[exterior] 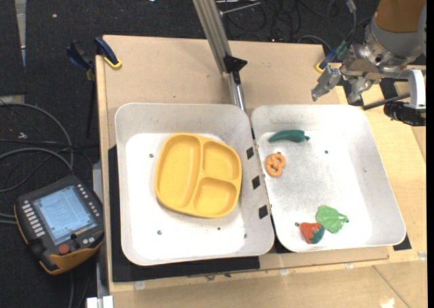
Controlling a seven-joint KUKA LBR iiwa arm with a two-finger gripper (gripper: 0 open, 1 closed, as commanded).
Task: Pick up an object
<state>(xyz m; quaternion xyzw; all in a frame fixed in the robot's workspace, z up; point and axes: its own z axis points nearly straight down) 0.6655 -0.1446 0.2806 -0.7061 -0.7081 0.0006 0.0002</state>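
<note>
The right bin (352, 164) holds a dark green pepper-shaped object (289, 136) near its back left, an orange pretzel (274, 163) just below that, and a light green piece (331, 218) touching a red-orange piece (311, 232) near the front. The gripper (339, 88) hangs above the bench just past the right bin's back edge, its two fingers spread apart with nothing between them. It is well clear of every object.
A yellow divided tray (199, 175) lies in the left bin (135, 164). A slanted metal pole (215, 22) runs down to the seam between the bins. A teach pendant (60, 222) rests at the left, off the bench. Blue-yellow clamps (105, 52) grip the bench's back corners.
</note>
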